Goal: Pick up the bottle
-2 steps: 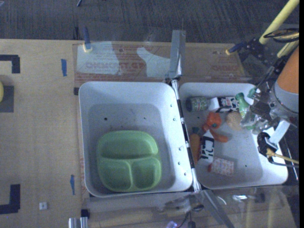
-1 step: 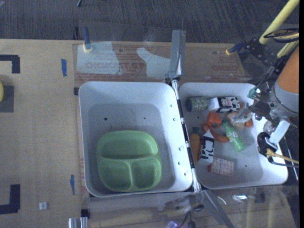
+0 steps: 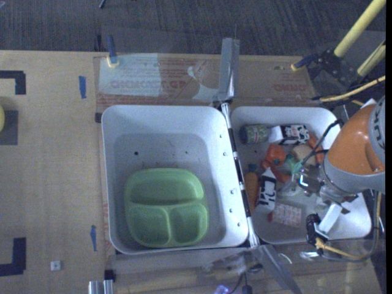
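Observation:
A small green bottle (image 3: 256, 133) lies on its side at the far left corner of the right bin (image 3: 355, 225), its pale cap end pointing right. My gripper (image 3: 301, 181) hangs low over the middle of this bin's heap, below and to the right of the bottle and apart from it. The grey wrist and the orange band (image 3: 354, 147) cover the gripper from above. I see nothing clearly held.
In the right bin lie a white and black carton (image 3: 295, 132), orange and red items (image 3: 277, 158), a black and white pack (image 3: 267, 192) and a pinkish packet (image 3: 286, 214). The left bin (image 3: 122, 133) holds a green divided plate (image 3: 166, 206).

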